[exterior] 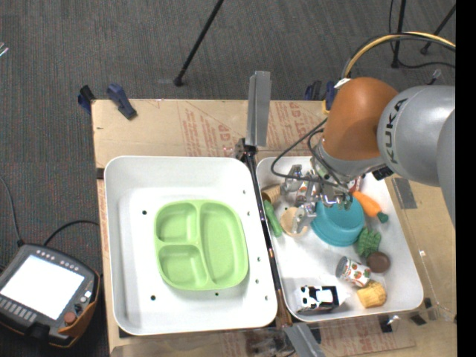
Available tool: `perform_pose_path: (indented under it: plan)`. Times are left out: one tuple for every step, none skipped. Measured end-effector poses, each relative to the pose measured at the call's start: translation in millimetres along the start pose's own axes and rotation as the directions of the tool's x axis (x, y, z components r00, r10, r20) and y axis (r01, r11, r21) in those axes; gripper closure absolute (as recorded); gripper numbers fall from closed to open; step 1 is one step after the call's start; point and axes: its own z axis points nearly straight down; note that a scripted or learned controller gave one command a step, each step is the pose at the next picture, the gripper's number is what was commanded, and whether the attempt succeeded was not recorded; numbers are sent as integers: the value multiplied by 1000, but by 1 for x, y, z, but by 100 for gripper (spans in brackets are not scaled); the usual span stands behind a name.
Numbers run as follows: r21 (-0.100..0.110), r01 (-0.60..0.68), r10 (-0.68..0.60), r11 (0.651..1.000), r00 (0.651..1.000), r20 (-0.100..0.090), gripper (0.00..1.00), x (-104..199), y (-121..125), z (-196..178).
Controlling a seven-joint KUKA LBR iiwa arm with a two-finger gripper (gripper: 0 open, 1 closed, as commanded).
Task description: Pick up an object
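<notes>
Camera view is looking down at two white bins, and the blue bowl (pixel 339 225) in the right bin (pixel 401 255) is serving as the landmark. The arm (pixel 405 136) is reaching in from the right, its orange band (pixel 357 121) hanging above the bowl. The gripper (pixel 312 192) is sitting just left of the bowl's upper rim, low in the bin; whether it is released or clenched, I cannot tell, and nothing is visibly sitting in its grasp. An orange carrot (pixel 369 204) is lying against the bowl's upper right side. A green toy (pixel 367 241) is resting just right of the bowl, with a brown ball (pixel 378 262) below it. A small printed can (pixel 354 271) is lying below the bowl, a yellow piece (pixel 372 295) beyond it, and a black-and-white cow toy (pixel 318 297) further down to the left. Well left of the bowl, a green divided plate (pixel 201 245) is lying in the left bin (pixel 119 199).
</notes>
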Motion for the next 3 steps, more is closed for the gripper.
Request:
perform_pose_path:
  plan:
    - [0,79,-79,997,997,11,0,0,-106,0]
    - [-3,99,-99,995,995,10,0,-2,-60,1]
    - [-3,92,-92,996,996,10,0,25,-54,1]
